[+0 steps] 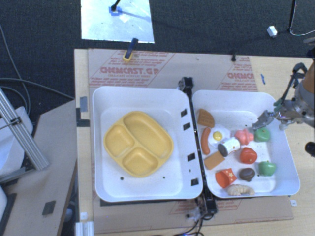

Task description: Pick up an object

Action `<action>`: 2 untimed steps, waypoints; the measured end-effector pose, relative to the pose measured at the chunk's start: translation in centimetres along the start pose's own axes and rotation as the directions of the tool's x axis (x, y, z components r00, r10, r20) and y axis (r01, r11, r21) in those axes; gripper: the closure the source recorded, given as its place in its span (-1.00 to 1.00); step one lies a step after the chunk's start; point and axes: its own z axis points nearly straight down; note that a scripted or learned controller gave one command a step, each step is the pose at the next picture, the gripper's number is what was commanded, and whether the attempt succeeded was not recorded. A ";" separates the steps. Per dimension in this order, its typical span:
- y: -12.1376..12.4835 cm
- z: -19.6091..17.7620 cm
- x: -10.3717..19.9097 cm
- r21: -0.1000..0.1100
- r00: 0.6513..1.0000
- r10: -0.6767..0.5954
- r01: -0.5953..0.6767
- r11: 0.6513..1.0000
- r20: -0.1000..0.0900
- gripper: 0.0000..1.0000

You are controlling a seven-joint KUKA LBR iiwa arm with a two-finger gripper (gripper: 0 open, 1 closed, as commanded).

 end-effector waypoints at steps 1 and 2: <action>2.5 10.8 -1.5 -0.035 1.000 0.001 0.000 0.999 0.017 -1.00; 0.8 11.5 -1.2 -0.031 1.000 -0.002 0.002 1.000 0.016 -1.00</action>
